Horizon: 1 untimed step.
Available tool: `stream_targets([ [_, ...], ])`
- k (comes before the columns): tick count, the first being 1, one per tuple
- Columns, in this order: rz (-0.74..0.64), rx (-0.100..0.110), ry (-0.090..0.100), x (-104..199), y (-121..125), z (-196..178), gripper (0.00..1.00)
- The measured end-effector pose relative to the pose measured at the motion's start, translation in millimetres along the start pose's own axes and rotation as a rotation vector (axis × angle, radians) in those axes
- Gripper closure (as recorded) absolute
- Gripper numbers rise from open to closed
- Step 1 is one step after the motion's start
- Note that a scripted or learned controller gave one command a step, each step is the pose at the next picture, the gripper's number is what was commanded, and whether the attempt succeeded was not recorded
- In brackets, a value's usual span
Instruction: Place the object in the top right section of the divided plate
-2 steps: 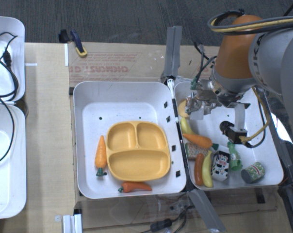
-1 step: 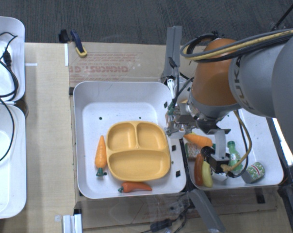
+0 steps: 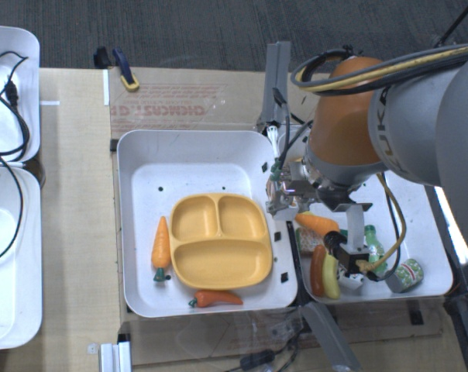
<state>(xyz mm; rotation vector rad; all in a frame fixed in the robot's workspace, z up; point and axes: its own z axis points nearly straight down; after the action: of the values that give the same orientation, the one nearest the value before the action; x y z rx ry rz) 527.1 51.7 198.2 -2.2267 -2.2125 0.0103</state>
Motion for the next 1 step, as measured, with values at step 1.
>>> stream_targets([
  [1,-0.095,-0.003,0.001,23.2,-5.9,7.6,1.0],
])
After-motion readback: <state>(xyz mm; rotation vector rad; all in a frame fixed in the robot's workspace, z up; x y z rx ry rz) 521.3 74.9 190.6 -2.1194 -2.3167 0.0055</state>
